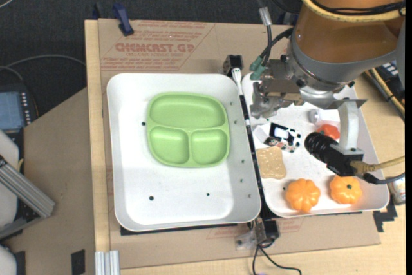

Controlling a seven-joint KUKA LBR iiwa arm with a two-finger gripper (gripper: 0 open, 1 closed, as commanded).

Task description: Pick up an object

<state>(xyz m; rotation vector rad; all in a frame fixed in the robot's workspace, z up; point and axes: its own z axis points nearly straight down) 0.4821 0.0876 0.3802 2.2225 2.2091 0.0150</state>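
Two small orange toy pumpkins sit side by side at the front of the right-hand shallow white bin (297, 114), the inner pumpkin (302, 194) near a tan slice of toy bread (271, 163) and the outer pumpkin (346, 189) by the far rim. A small black-and-white object (282, 135) and a red piece (328, 130) lie further back. The grey arm's gripper (265, 100) hangs over that bin's back corner beside the divide, open or closed I cannot tell, while a pale green three-compartment plate (188, 129) lies in the left-hand white bin (125, 158).
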